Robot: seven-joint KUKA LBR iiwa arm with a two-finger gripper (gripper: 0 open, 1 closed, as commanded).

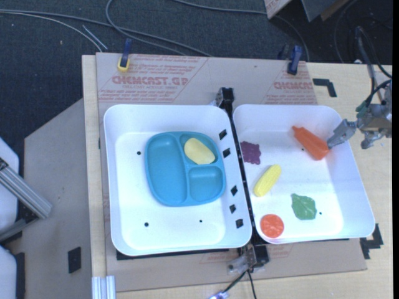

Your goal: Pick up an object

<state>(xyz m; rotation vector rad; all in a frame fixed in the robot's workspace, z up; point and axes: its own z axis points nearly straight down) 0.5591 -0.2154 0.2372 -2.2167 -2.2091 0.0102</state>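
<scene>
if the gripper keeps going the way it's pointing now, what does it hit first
Most likely the orange carrot-shaped toy. The gripper comes in from the right edge of the right bin, aimed left and down at the toy's near end. Height is hard to judge from this slanted view, so it could pass just above.

— What is seen on the desk [56,167]?
— A sheet printed with red lettering [187,70] is laid over it, clamped at the far edge by a yellow clip [124,61] and a blue clip [293,60].
— And on the sheet?
— Two white bins are set side by side, touching: the left bin [124,229] and the right bin [349,217]. A black bracket [225,96] is seen at their far junction.
</scene>
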